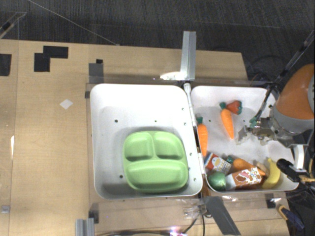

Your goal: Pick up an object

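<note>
The arm (295, 104) reaches in from the right, wrist bent leftward, its pincer (244, 133) held low.

The arm (295, 107) has a rounded orange shell, broad and glossy, with a grey ring beneath it. Below the ring sits a paler grey wrist block with flat faces and darker seams. Thin dark cables run along the arm's upper edge, one with a small green fitting. The tool (250, 132) is pale grey metal, small and angular, with short stubby parts at its tip
</note>
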### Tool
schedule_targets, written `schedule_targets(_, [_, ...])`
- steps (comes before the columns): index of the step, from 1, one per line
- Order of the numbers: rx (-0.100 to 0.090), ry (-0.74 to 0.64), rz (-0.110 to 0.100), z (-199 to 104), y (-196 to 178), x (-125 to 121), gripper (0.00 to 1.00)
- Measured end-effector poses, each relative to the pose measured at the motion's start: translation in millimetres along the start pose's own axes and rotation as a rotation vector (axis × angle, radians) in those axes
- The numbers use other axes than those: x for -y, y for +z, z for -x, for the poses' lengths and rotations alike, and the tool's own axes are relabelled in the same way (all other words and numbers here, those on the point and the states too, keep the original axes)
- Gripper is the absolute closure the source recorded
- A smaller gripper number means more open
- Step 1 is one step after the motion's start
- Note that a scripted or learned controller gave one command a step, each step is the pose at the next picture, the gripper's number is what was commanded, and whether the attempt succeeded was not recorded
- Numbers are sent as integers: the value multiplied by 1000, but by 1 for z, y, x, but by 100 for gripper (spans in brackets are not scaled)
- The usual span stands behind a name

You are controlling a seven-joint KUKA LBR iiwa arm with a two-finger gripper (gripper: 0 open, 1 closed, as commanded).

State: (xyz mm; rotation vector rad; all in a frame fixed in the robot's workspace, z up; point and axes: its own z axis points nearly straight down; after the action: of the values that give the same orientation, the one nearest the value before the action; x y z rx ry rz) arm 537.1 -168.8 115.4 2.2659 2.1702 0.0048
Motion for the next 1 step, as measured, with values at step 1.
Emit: schedule_targets(1, [-1, 144, 10, -42, 25, -68, 0])
